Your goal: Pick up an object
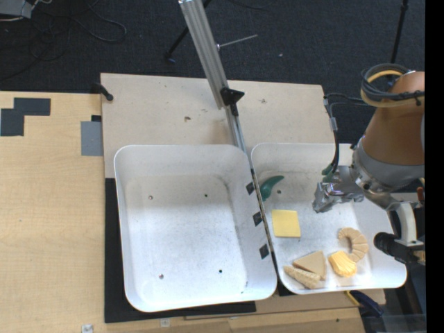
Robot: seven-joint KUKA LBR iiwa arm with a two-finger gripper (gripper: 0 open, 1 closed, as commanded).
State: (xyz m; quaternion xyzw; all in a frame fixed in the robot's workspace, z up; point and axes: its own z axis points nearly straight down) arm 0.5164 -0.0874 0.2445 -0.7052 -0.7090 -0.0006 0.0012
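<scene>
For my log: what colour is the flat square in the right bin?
Pale yellow square, clearest in the camera view.

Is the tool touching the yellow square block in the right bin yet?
Apart. The camera view shows the tool to the right of the yellow square block, with bare white floor of the right bin plainly between them.

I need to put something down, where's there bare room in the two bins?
The left bin has a bare floor. In the right bin, the back strip behind the green piece is free; its front is crowded with the yellow square and the gripper.
</scene>
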